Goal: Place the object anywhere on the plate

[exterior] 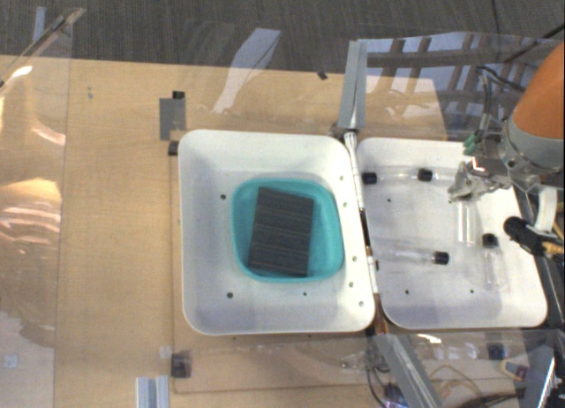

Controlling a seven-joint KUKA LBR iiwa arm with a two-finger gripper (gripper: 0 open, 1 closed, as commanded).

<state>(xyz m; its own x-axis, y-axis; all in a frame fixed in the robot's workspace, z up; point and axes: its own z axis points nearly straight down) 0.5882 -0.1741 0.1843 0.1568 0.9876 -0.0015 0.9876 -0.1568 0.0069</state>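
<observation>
Wooden bench bearing two white bins

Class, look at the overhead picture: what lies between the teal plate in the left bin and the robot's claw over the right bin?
In the camera view, between the teal plate and the claw lie the two bins' adjoining rims and a clear tube with a black cap.

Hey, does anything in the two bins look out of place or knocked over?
Nothing looks damaged or spilled. The clear tubes in the right bin lie scattered at different angles rather than lined up. The dark block sits slightly tilted on the teal plate in the left bin.
</observation>
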